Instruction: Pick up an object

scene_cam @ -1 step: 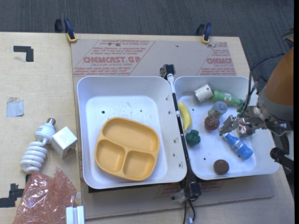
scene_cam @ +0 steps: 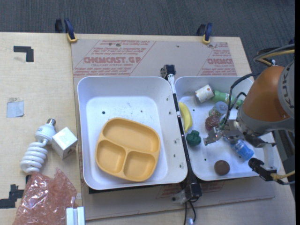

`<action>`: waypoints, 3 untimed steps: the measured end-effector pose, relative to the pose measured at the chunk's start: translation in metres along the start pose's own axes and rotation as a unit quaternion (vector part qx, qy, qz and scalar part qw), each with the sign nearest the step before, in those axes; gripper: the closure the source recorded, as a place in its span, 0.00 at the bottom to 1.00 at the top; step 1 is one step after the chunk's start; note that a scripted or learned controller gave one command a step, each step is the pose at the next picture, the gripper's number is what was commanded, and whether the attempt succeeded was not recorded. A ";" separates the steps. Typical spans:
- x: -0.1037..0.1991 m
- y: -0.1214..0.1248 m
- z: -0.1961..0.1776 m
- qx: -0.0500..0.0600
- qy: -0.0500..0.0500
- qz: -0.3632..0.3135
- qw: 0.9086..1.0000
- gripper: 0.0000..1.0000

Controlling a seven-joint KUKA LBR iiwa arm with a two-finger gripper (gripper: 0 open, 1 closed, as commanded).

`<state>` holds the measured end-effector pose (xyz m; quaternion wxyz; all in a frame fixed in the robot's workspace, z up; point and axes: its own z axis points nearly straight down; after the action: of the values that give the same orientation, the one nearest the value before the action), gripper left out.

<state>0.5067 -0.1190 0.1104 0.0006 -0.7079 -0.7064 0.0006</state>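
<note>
Below, grey carpet (scene_cam: 140, 6) borders the wooden bench (scene_cam: 37, 83); the pincer's (scene_cam: 212, 137) grip is unclear.

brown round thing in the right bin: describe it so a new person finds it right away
Start at the right-hand white bin of the two, the one the arm reaches into. Look to its near edge, below the hand and the blue item: a small brown round object lies alone on bare white floor. It is the bin's only brown, plain disc-like piece, apart from the cluttered group above.
</note>
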 end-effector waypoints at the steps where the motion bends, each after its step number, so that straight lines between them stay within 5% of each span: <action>1: -0.001 0.001 -0.010 -0.001 0.000 0.001 1.000 1.00; 2: 0.058 0.058 -0.082 -0.001 0.000 -0.001 1.000 1.00; 3: 0.058 0.058 -0.082 -0.001 0.000 -0.001 1.000 0.00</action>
<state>0.5653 -0.0608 0.1925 -0.0006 -0.7068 -0.7074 0.0000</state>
